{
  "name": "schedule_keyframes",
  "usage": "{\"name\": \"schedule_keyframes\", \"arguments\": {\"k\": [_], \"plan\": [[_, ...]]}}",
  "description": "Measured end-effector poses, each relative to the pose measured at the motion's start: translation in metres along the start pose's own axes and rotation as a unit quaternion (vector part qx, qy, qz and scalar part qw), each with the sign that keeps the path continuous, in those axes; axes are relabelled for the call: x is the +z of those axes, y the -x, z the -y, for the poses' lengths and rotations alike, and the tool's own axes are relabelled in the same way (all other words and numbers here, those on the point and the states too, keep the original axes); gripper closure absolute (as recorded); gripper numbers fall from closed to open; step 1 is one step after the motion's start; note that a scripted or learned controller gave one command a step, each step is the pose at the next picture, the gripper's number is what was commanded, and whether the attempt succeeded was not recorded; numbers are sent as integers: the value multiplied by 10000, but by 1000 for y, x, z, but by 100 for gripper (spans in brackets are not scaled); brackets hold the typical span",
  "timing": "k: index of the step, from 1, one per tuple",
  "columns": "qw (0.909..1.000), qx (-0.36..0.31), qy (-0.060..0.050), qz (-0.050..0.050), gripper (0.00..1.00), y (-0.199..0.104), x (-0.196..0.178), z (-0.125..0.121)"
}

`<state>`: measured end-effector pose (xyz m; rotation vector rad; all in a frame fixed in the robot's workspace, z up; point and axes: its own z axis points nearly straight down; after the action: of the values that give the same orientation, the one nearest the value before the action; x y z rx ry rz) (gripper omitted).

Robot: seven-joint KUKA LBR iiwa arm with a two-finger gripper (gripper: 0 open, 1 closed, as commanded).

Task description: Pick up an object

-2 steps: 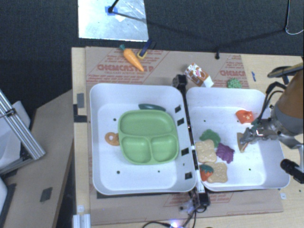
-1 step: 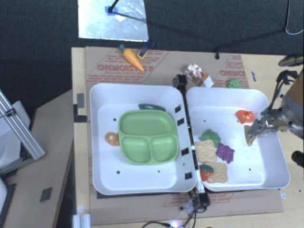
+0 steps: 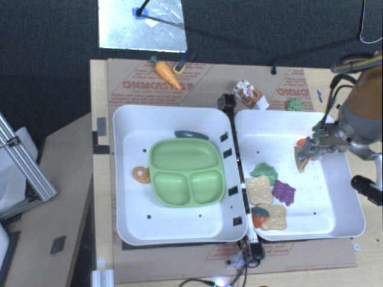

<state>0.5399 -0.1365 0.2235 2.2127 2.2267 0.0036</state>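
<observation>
Hovering low over the right bin (image 3: 341, 220), the gripper (image 3: 309, 150) sits a little toward one o'clock of that bin's middle, with the grey and orange arm (image 3: 365, 109) reaching in from three o'clock. Right at its tip is a tan wedge-shaped toy (image 3: 300, 159), with a small orange-red piece (image 3: 301, 142) just above it at twelve o'clock. From where I stand I cannot tell whether the gripper is closed on the wedge or merely touching it, nor whether the wedge rests on the bin floor.

I'd judge this to be the grasp itself: the tool is down at the object, with the lift not yet made. Next it needs a firm hold on the wedge and a straight rise clear of the bin wall. A thin, slanted piece like that could easily slip.

Other choices lie at seven o'clock in the same bin: a green leaf toy (image 3: 264, 172), a purple piece (image 3: 284, 192) and a pale cracker shape (image 3: 259, 190).
</observation>
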Motion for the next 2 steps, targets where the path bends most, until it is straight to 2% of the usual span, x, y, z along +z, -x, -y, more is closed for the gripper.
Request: {"name": "schedule_keyframes", "arguments": {"k": [1, 2], "plan": [[10000, -12, 8, -2, 100, -27, -4, -38], [10000, -14, 4, -6, 100, -72, -8, -68]]}}
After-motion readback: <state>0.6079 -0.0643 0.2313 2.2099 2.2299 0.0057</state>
